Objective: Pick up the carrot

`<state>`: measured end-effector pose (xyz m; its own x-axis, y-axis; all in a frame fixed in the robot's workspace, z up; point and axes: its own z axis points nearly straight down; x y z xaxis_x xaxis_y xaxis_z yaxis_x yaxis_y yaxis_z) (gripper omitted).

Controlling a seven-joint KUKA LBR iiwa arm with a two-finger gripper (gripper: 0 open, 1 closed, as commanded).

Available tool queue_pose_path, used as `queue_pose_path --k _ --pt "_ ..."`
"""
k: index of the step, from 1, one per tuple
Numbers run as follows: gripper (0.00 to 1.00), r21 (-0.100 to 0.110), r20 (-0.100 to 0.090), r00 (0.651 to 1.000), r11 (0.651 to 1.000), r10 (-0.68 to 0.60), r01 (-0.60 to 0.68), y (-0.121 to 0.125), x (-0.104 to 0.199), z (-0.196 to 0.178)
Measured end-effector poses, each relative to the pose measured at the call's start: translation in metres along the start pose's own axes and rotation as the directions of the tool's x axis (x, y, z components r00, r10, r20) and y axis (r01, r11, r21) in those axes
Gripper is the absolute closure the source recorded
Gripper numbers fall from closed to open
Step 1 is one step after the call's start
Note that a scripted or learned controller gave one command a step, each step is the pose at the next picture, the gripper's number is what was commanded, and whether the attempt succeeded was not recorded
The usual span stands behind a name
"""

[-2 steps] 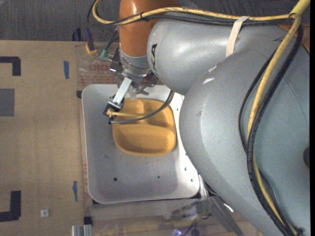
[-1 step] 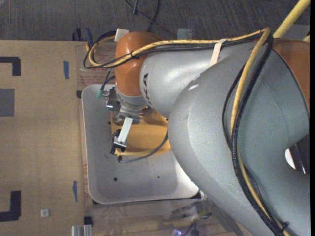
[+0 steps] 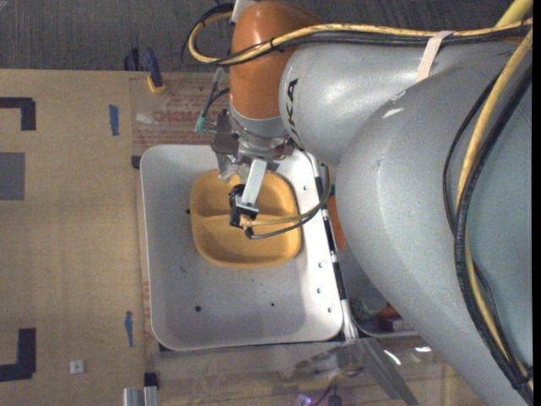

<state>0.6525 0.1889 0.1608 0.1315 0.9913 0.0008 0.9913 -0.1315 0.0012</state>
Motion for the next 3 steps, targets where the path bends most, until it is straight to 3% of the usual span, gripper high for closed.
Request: queue_pose_path --k 1,2,3 --pt "0.00 0.000 0.001 1.000 1.000 -0.001 0.001 0.000 0.000 0.000" --pt "0.00 -0.006 0.000 0.962 0.962 -0.272 0.272 -0.019 0.034 0.071" --pt "1.00 -0.010 -0.012 0.962 0.962 -0.274 0.274 -0.020 0.040 0.060"
